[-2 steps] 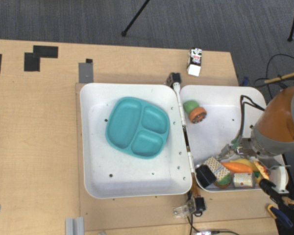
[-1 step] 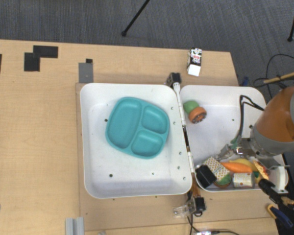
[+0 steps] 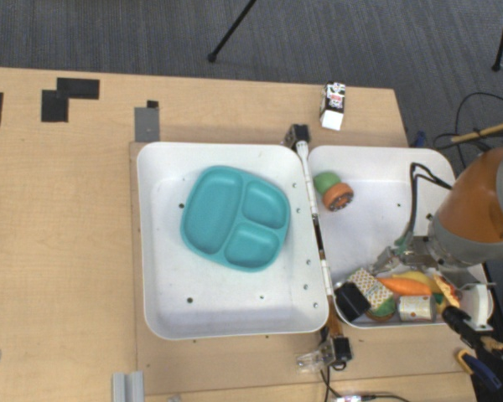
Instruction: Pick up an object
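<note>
Low over the near corner of the right-hand shallow white bin (image 3: 377, 174), the tool (image 3: 400, 256) hangs below the orange band of the grey arm (image 3: 479, 208), at about five o'clock in the camera view; its state cannot be told from here, and nothing visibly sits in it.

Just beneath it, at its six o'clock, lies a tight heap: an orange carrot-shaped toy (image 3: 407, 285), a checkered packet (image 3: 369, 285), a black rounded piece (image 3: 350, 300) and a small white box (image 3: 415, 308), all touching. The likely failure is a grasp landing between pieces, nudging the heap or pinching two at once. The near bin wall sits close behind the heap, so a descent could strike the rim.

At ten o'clock from the tool, a green-and-orange cylinder toy (image 3: 334, 190) lies alone with open floor around it. Further out at nine o'clock, the left-hand white bin (image 3: 163, 308) holds a teal divided plastic tray (image 3: 235, 216). The desk (image 3: 59, 249) lies beyond.
</note>
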Tool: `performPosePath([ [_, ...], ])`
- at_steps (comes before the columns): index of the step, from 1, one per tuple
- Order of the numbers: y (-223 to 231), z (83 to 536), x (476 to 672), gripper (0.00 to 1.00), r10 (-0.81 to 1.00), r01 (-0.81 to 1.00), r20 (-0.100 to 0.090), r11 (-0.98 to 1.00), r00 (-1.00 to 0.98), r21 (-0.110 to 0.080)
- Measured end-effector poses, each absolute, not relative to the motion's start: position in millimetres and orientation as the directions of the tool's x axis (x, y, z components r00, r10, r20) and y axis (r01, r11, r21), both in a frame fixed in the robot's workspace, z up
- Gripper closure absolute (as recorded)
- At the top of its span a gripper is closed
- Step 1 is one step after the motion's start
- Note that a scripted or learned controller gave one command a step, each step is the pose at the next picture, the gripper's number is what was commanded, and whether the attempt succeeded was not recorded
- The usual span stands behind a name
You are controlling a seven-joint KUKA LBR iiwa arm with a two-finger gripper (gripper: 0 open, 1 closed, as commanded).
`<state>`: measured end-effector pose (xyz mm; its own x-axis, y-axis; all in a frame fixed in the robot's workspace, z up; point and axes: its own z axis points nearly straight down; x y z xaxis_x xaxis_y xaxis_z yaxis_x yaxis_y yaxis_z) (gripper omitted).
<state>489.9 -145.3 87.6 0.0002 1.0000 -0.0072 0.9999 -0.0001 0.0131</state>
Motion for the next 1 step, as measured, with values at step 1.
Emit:
performPosePath([
  [1, -145.6, 87.6, 489.9, 0.0, 1.0, 1.0, -0.007, 0.0, 0.0, 0.013],
])
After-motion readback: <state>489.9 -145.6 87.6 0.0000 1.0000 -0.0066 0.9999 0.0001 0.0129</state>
